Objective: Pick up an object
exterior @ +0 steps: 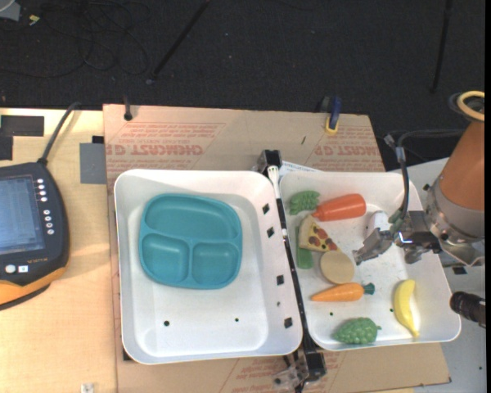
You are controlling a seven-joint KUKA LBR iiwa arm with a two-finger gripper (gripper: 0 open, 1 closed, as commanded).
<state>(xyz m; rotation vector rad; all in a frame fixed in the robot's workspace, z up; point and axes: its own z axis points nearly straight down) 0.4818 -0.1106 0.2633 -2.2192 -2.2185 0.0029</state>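
A grey arm (466, 191) with an orange band reaches in from the right edge, its wrist held low over the right bin (430, 334) and its gripper (373, 246) pointing leftward, over the bin's middle. The gripper hangs just right of a pizza slice (317, 237) and just above a tan disc (337, 267); whether its fingers are spread or pressed together cannot be told at this size, and nothing is seen between them. The toy food lies scattered in that right bin: a red pepper (340, 207) near the back, a green piece (304, 201) at the back left, the pizza slice tilted against the left wall, the tan disc touching its lower corner, a carrot (339, 293) lying crosswise just below the disc, a green bunch (357, 331) near the front wall and a banana (405, 305) at the front right, apart from the rest. The left bin (147, 334) holds a teal divided plate (191, 241), lying flat toward its back left. Both bins sit side by side on a cardboard sheet (229, 142) printed with red lettering, laid on a pale wooden bench (49, 342). A grey and orange control tablet (16, 228) rests at the bench's left edge, its cable running back. Behind the bench the floor is dark, crossed by thin cables.
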